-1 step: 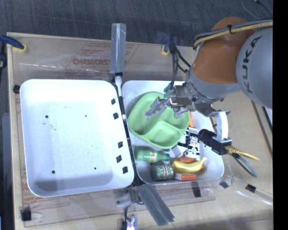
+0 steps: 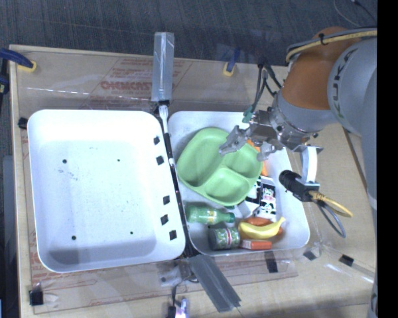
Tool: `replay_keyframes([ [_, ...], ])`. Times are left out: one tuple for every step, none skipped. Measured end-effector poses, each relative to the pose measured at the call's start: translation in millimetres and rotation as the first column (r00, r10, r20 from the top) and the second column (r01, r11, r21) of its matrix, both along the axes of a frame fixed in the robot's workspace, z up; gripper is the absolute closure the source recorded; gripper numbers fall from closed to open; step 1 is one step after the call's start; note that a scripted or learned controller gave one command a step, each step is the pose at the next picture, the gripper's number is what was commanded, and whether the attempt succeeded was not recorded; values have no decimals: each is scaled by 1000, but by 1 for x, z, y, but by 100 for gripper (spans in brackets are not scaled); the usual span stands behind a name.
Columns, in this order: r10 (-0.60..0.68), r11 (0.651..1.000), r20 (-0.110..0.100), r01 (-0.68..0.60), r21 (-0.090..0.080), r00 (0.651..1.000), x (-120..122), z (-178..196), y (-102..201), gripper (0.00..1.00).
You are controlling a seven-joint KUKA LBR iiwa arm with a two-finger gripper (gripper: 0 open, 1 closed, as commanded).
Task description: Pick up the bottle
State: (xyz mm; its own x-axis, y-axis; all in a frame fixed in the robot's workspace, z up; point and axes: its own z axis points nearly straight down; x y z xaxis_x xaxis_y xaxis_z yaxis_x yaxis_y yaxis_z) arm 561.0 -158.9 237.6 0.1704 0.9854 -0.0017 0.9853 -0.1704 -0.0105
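A pale green bottle (image 2: 209,214) lies on its side in the right bin (image 2: 186,128), just below a green divided bowl (image 2: 215,167). A small dark bottle (image 2: 223,237) with a green cap lies near the bin's front wall. My gripper (image 2: 247,144) hangs over the upper right part of the green bowl, well above and to the right of both bottles. Its fingers (image 2: 229,144) are spread open and nothing sits between them.
A banana (image 2: 262,228) and an orange-red item (image 2: 257,244) lie at the right bin's front right, beside the dark bottle. A black-and-white carton (image 2: 267,201) sits by the bowl's right edge. The left bin (image 2: 93,191) stands beside a grey divider (image 2: 163,65).
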Motion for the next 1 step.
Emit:
replay_keyframes([
  [-52,999,-2,52,1,999,33,-77,-42,0],
])
